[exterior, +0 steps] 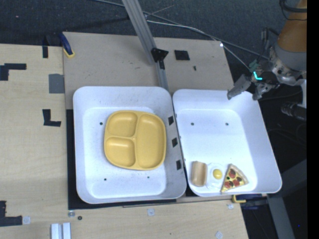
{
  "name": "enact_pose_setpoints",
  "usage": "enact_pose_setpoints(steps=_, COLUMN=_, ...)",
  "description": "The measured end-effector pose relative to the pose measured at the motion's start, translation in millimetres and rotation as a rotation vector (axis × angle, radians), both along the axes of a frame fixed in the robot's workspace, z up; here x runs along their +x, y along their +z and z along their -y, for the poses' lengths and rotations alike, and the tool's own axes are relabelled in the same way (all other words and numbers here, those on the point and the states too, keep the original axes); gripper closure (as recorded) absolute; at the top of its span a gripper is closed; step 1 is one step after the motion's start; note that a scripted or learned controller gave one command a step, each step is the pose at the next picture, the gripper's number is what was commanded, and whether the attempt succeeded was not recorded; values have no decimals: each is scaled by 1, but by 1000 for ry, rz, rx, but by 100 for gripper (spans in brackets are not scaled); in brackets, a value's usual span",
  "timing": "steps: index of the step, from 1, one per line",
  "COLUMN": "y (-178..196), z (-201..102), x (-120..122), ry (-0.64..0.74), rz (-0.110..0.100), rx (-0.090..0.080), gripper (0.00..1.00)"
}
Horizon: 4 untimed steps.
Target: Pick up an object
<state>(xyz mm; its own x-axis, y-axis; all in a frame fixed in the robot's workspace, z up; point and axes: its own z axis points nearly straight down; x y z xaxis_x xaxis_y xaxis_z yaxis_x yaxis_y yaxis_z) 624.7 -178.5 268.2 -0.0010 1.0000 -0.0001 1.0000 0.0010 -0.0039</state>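
A yellow divided plate (135,139) lies in the left bin (89,103). Along the front wall of the right bin (224,108) sit three toy foods: a brown bread roll (199,173), a fried egg (217,174) and a pizza slice (234,177). My gripper (247,91) hangs over the far right corner of the right bin, well away from the toys. Its fingers (238,89) stand apart, open, with nothing between them.
A grey metal pole (142,24) slants across the bench behind the bins. Black tape marks and a blue-and-yellow clip (66,46) lie on the wooden bench top to the left. Cables run across the dark floor at the back.
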Motion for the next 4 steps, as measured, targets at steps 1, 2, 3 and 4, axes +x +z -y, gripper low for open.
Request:
enact_pose_setpoints(steps=1, y=1, z=0, x=1, ry=0, rz=3, rx=-1, gripper=0)
enact_pose_setpoints(steps=2, y=-43, z=-3, x=-2, ry=0, rz=-1, rx=0, gripper=0)
enact_pose_setpoints(steps=3, y=-108, z=-2, x=-1, ry=0, rz=-4, rx=0, gripper=0)
enact_pose_setpoints(steps=4, y=-154, z=1, x=-8, ry=0, rz=-3, rx=0, gripper=0)
